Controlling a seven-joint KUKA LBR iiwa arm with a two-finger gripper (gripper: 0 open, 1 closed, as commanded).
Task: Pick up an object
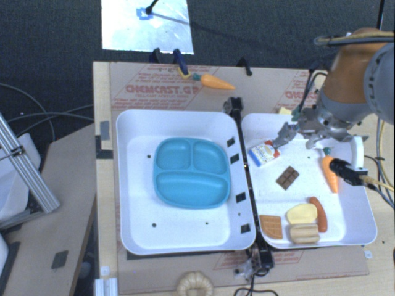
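Light fell evenly and fairly brightly from above, and the two white bins (pixel 185 239) came out pale and slightly washed. A reflective sheet (pixel 147 17) on the far floor glared almost white, with a thin dark shadow line crossing it. Shadows under the blue plate (pixel 191 172) were soft and short. The dark carpet (pixel 43 42) on the left stayed dim and grainy. The picture was low in resolution, with small items in the right bin softly blurred and the arm (pixel 361 73) slightly smeared.

the arm (pixel 361 73) reaches in over the right bin (pixel 364 227), gripper (pixel 305 137) low, fingers spread.
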